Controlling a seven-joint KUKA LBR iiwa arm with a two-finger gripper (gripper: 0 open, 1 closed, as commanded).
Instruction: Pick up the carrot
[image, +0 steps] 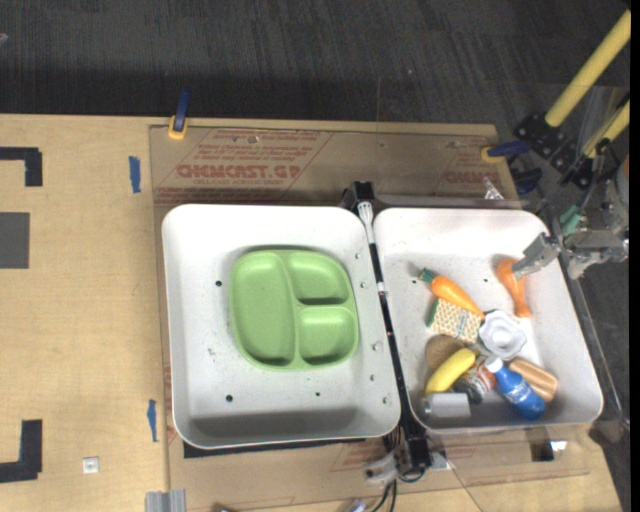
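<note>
The carrot, orange with a green stub at its upper-left end, lies slanted in the right bin, left of the middle. The gripper hangs over that bin's upper right part, coming in from the right edge. Its tip sits right above a second orange piece that lies near the bin's right wall. Whether it touches that piece is unclear. The carrot is a good way to the gripper's lower left and nothing holds it.
Below the carrot lie a checked yellow packet, a white lump, a banana, a blue bottle, brown pieces and a grey block. The left bin holds a green divided plate.
</note>
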